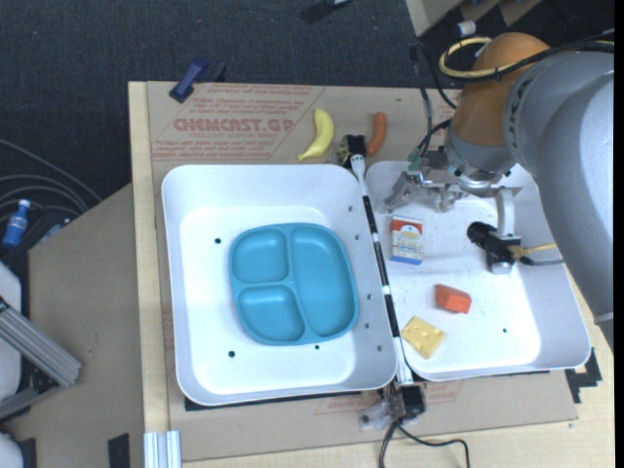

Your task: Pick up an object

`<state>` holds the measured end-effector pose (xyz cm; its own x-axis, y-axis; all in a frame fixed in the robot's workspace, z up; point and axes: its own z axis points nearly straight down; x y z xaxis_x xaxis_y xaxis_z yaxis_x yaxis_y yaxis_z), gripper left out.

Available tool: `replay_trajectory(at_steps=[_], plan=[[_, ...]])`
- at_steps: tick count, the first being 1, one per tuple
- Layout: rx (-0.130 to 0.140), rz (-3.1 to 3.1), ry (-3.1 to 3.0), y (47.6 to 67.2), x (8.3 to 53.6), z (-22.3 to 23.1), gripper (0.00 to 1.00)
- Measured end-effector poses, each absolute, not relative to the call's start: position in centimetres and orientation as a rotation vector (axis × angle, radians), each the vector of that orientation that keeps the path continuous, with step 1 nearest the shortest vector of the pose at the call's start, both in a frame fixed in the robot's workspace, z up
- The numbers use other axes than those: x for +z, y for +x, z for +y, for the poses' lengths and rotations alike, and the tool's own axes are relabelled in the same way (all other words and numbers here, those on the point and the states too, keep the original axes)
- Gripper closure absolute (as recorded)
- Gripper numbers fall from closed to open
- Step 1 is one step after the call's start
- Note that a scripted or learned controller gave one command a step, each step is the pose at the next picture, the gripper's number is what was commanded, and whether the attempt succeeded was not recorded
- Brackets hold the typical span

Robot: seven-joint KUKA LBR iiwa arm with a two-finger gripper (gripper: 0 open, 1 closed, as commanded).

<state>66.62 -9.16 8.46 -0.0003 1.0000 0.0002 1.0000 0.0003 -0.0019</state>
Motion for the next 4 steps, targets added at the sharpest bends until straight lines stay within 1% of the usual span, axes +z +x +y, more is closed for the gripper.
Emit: replay_trajectory(at_steps=[1,2,3,4], plan=[[0.001,-2.224,-2.22,66.7,9.6,-9.1,1.0],[0.002,-2.223,-2.22,66.7,9.5,-9.1,0.0],[0.002,-2.221,-2.22,66.6,8.5,-9.3,0.0],[0.001,-2.223,-2.22,66.7,9.6,-9.2,1.0]])
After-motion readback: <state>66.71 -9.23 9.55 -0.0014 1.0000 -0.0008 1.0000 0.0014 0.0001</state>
